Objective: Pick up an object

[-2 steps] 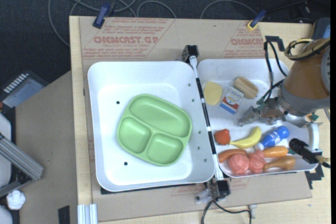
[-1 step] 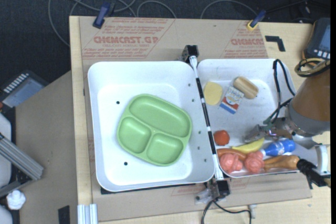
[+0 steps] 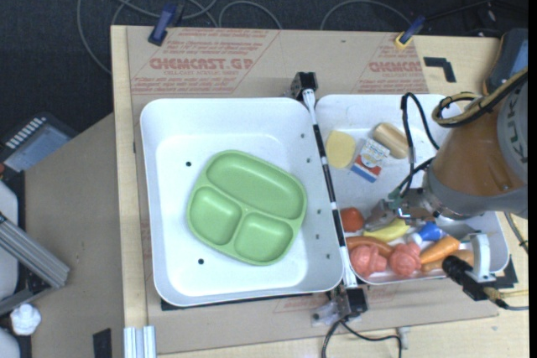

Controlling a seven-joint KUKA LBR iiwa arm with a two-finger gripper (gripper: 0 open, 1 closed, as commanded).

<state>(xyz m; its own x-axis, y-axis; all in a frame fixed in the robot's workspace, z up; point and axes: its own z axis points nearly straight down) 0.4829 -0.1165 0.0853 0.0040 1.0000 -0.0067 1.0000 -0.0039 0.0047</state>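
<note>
The right bin [image 3: 352, 109] holds a heap of toy food. A yellow round piece [image 3: 341, 148], a tan bread roll [image 3: 391, 138] and a small white, red and blue carton [image 3: 372, 160] lie at its far side. Along the near side are a red tomato [image 3: 352, 220], a yellow banana-like piece [image 3: 384, 232], pinkish-red pieces [image 3: 369, 258] and an orange carrot [image 3: 441, 247]. My gripper [image 3: 396, 210] is low over the near pile, just above the banana-like piece, with the orange-banded wrist [image 3: 474, 163] covering part of the bin.
The left bin [image 3: 159, 130] carries a green divided plate [image 3: 245, 207]. A black-edged divider [image 3: 323, 172] runs between the bins. Cables loop over the right bin's far right corner [image 3: 415, 121]. The cardboard-covered bench [image 3: 210, 59] surrounds both bins.
</note>
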